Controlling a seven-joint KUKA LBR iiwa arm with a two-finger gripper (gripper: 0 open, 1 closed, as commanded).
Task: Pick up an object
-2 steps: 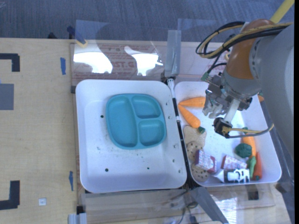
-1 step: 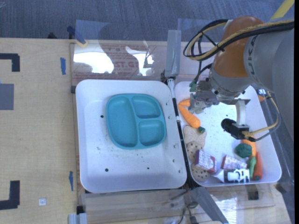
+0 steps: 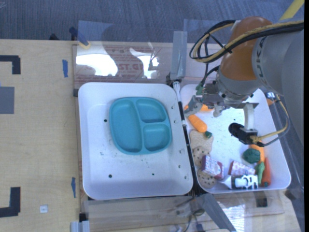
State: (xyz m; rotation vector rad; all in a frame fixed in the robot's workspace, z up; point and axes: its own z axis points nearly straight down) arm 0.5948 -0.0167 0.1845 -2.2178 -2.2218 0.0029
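Sitting in the left bin [image 3: 91, 178] is a teal divided plate [image 3: 140, 124]; the right bin [image 3: 282, 173] holds a toy carrot [image 3: 197, 123], crackers [image 3: 198, 151], red packets [image 3: 212, 167], a small bottle [image 3: 244, 181] and toy vegetables [image 3: 256, 158]; the gripper [image 3: 208, 105] hangs over that bin's far end near the carrot, its fingers' spread impossible to tell.

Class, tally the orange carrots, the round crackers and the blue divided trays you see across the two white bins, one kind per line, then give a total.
Orange carrots: 2, one near the right bin's left wall, one at its lower right.
Round crackers: 3, stacked in a column.
Blue divided trays: 1, in the left bin.
Total: 6
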